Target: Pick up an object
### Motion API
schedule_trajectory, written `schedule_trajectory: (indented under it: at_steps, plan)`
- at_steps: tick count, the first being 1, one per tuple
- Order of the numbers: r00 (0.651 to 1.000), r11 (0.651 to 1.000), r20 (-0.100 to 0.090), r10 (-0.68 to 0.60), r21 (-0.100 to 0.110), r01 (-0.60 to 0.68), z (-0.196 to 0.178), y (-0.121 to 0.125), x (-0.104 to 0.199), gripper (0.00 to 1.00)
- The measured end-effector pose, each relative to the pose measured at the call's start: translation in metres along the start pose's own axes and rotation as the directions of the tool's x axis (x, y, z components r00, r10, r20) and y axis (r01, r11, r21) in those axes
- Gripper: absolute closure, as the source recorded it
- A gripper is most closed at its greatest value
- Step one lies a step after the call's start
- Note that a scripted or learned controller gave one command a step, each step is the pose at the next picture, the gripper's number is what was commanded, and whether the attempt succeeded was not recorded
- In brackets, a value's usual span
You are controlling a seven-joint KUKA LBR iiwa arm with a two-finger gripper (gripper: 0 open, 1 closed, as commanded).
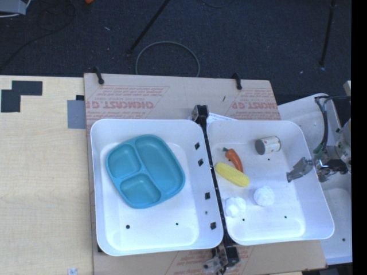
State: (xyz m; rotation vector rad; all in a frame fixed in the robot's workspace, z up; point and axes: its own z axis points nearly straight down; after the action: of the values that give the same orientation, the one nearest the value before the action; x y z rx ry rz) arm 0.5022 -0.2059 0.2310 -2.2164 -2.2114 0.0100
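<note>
The right bin [287,228] holds several small objects. A grey and white cylinder [268,145] lies on its side near the back. An orange carrot toy [233,158] rests beside a yellow corn cob [231,175] at the bin's left. Toward the front sit a white ball [264,196] and a white crumpled piece [234,206]. My gripper [300,169] hangs over the right rim of this bin, apart from every object, with nothing visibly in it. The cylinder and the white ball are the nearest things to it.
The left bin [114,234] bears a teal divided plate [144,170]. A black divider [210,182] runs between the bins. Cardboard [149,99] lies under both bins, and light wood bench top [40,182] extends to the left. Cables [325,125] trail at the right by the arm.
</note>
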Motion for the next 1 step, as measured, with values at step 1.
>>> schedule_trajectory:
  at_steps: [1]
  plan:
    - [1.000, 1.000, 0.003, -0.002, -0.011, 0.002, -0.0051, 0.0023, -0.0002, 0.00]
